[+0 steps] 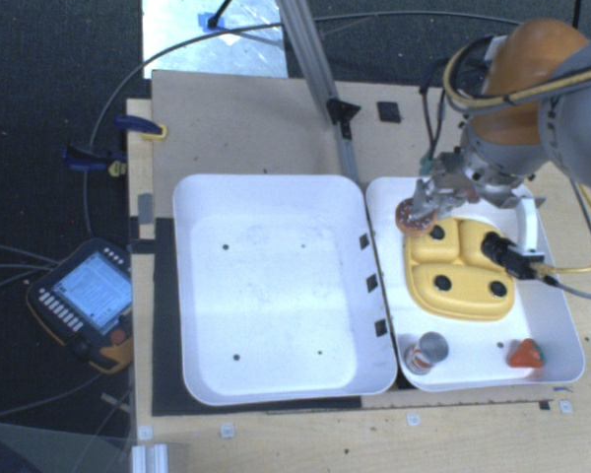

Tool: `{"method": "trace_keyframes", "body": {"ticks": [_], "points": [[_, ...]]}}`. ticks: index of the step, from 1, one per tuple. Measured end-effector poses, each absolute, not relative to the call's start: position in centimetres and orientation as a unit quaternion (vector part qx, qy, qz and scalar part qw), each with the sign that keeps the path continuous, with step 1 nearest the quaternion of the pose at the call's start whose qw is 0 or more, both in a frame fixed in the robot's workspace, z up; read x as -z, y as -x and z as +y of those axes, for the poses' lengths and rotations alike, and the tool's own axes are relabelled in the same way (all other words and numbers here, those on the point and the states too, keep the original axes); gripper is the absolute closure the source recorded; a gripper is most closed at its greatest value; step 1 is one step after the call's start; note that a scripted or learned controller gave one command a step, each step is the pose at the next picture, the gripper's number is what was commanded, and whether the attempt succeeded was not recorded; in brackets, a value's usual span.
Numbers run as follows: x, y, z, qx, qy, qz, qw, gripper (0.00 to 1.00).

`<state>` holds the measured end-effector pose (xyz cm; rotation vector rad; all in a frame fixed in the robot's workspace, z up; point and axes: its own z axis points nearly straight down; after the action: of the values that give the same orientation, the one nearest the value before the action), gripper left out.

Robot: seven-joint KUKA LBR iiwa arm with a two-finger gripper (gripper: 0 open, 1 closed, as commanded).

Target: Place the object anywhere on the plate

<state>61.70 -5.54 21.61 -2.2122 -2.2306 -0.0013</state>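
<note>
At the far left, off the bench, a handheld control pendant (87, 302) with a lit screen lies on the dark floor, cables trailing from it; at the bench's far-left corner sit blue clamps (98, 156). The left bin (192, 264), white and shallow, shows only small dark dots on its floor; it stands just beside the right bin (561, 338), their rims touching along the middle, with small black clips down that seam. A grey pole (310, 52) slants in from the far edge and ends near the far corner where the bins meet.

In the right bin a yellow divided plate (463, 274) with three compartments lies in the middle, slightly turned; dark spots mark its hollows. Near its far-left corner a small round brownish object (412, 217) sits at the plate's edge, right under the gripper (426, 203); the gripper hangs over that corner, its tips touching or almost touching the object, yet whether it grasps the thing, and how wide it stands, I cannot tell. In the bin's near-left corner lies a small metal cup (426, 351), and toward the near-right corner a red-orange object (525, 354). The arm (542, 77), grey with an orange band, reaches in from the far right; a black part of it lies over the plate's right compartment.
</note>
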Motion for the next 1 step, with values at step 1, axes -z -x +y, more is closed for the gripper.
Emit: {"method": "trace_keyframes", "body": {"ticks": [1], "points": [[-21.30,-60.43,-1.07,0.0001,0.704,-0.710,0.001,1.00]]}}
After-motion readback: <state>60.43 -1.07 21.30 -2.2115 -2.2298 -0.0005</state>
